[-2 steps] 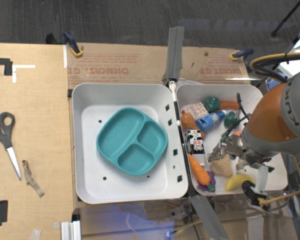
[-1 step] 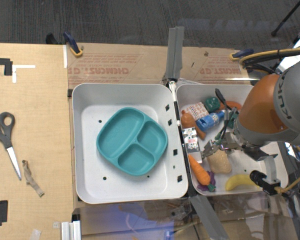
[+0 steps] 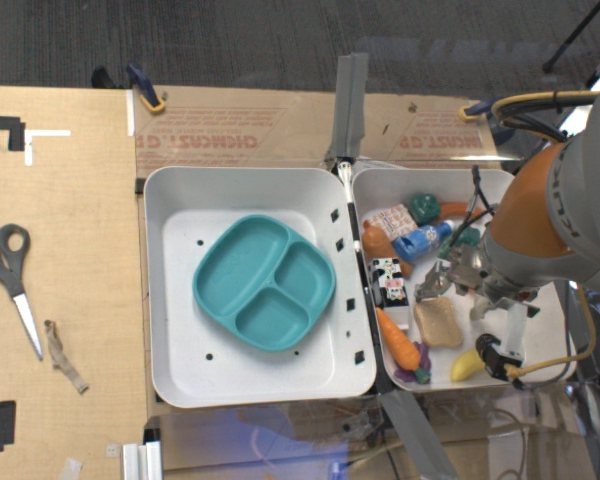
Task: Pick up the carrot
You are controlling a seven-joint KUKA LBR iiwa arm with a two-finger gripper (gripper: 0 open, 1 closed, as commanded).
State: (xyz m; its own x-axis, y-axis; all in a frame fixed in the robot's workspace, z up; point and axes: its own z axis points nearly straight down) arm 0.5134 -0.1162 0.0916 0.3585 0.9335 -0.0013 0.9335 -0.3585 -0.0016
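The carrot [image 3: 396, 337] is orange and tapered, and lies along the left wall of the right bin [image 3: 553, 360] near its front corner, with its thick end pointing toward the front. My gripper [image 3: 456, 296] hangs below the arm's orange band, to the right of the carrot and slightly behind it. It stands open with its fingers [image 3: 431, 284] spread over a tan slice of bread [image 3: 438, 322]. Nothing is between the fingers, and the carrot is untouched.
The right bin also holds a blue bottle [image 3: 426, 238], a black-and-white box [image 3: 386, 280], a yellow banana [image 3: 466, 367], a purple piece [image 3: 421, 374] and other toy food. A teal divided plate [image 3: 265, 283] sits in the left bin [image 3: 170, 298]. Scissors [image 3: 10, 278] lie far left.
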